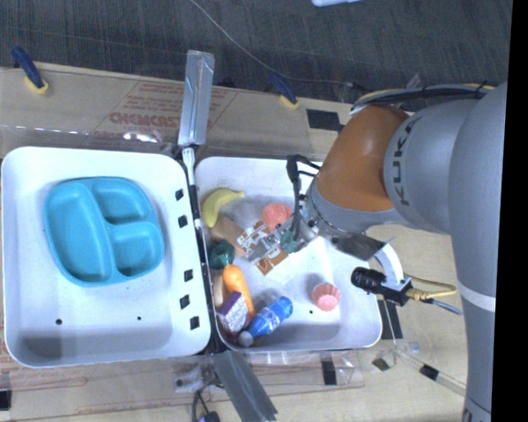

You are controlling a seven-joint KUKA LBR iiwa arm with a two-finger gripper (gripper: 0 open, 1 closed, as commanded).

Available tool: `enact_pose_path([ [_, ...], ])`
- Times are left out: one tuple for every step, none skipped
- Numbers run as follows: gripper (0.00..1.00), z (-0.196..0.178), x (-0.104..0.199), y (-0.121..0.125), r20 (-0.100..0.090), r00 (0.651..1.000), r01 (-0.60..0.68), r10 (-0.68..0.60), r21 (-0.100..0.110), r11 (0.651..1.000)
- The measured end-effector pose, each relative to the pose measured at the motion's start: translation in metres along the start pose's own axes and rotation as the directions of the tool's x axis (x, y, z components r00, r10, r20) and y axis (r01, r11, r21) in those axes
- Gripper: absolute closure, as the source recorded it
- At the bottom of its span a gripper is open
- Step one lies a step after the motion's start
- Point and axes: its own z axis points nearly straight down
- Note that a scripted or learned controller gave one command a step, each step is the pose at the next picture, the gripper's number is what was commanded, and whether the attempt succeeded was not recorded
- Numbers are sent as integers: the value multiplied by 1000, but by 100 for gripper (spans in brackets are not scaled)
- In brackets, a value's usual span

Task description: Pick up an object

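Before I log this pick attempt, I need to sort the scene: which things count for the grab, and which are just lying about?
For the job:
- gripper, down in the right bin
- banana
- blue bottle
- pink cup
- orange carrot-like piece

Lying about:
- left bin
- blue divided plate in it
- blue clamp at the bench's back edge
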Motion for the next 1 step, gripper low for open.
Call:
enact_pose_path([
  [100,-71,66,39,1,1000,27,-27,-6,1000],
])
